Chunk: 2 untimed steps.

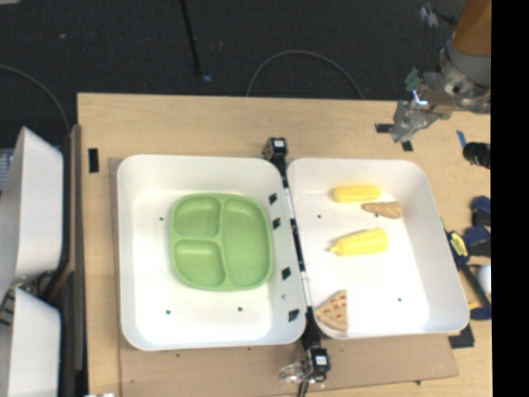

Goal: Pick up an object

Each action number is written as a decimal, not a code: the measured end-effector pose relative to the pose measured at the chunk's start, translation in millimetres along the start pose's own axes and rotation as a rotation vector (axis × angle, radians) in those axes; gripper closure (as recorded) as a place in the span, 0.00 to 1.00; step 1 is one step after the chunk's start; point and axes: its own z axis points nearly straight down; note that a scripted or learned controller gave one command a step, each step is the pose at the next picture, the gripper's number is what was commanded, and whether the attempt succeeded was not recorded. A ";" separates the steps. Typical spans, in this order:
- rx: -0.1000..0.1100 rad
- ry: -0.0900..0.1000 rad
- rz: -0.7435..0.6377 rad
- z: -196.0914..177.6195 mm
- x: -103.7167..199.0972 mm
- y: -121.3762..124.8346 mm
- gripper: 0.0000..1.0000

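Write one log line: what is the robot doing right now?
gripper: above bench, behind right bin | right bin: two corn cobs, two pizza slices | left bin: green plate | nothing held

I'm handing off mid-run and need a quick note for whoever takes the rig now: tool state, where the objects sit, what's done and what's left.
Tool: over the bench beyond the right bin's far right corner, outside the bin, nothing seen in it.
Right bin: upper yellow piece near the far wall, small tan wedge just right of and below it, lower yellow piece mid-bin, pizza slice at the near left corner.
Left bin: green divided plate.
Done: nothing picked up yet.
Left: bring the tool into a bin, grasp one object, lift it.
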 end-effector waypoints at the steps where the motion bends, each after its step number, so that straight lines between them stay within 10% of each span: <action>1: 0.008 0.001 -0.002 15.5 51.6 -23.5 1.00; 2: 0.007 0.002 -0.003 12.5 100.3 -42.3 1.00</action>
